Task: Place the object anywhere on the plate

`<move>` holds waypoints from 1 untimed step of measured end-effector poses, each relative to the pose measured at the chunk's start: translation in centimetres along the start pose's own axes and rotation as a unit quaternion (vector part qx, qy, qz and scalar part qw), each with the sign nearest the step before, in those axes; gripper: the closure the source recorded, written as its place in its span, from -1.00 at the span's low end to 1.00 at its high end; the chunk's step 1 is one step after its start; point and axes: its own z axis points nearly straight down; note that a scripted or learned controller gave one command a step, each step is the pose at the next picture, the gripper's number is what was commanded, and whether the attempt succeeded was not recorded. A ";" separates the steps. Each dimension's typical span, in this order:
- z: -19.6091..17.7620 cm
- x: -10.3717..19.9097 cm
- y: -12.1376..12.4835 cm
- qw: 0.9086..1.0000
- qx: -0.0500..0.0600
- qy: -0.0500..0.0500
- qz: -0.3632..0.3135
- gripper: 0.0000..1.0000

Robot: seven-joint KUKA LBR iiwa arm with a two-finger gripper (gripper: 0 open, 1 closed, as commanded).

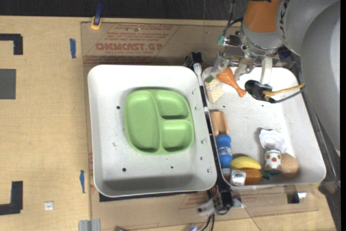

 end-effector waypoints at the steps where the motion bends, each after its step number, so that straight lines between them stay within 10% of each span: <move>1: 0.0 0.0 0.0 1.000 0.000 0.000 0.000 -1.00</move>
